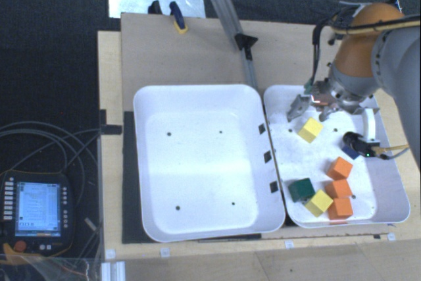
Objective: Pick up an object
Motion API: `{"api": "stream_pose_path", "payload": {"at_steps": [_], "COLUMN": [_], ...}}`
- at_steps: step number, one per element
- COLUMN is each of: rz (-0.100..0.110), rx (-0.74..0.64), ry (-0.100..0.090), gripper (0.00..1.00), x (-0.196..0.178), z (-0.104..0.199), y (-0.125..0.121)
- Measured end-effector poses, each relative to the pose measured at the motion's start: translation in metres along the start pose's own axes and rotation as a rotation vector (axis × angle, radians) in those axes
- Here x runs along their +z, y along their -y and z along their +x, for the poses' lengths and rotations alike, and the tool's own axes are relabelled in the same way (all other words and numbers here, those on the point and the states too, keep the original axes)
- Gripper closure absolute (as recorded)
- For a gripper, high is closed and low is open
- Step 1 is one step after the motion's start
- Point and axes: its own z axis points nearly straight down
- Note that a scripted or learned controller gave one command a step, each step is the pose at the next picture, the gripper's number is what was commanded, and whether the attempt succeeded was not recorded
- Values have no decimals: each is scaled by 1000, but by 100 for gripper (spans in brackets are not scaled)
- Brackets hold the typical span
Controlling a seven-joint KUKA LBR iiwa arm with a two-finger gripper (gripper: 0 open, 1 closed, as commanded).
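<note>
My gripper [311, 110] hangs over the back of the right bin [293, 158], its fingers spread open with nothing between them. Just in front of it and below lies a yellow cube [310, 130], apart from the fingers. Toward the bin's front sit a green cube [302, 189], a second yellow cube [320, 202] and three orange cubes [340, 168], [340, 189], [341, 208]. A small dark blue piece [350, 149] lies near the right wall.
The left bin [197, 161] stands beside the right one, their walls meeting at the middle. A grey pole [223, 3] slants over the bench at the back. A white and black cable fitting [368, 131] hangs off the arm over the right bin.
</note>
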Motion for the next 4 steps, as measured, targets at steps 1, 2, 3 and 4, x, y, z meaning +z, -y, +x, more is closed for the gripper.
{"api": "stream_pose_path", "payload": {"at_steps": [1, 2, 3, 4], "rz": [-4, -9, -12, -13], "rx": [1, -1, 0, 0], "ry": [1, 1, 2, 2], "gripper": [0, 100, 100, 100], "x": [18, 5, -44, -108], "z": [0, 0, -5, -9], "y": [-1, -2, -12, -8]}}
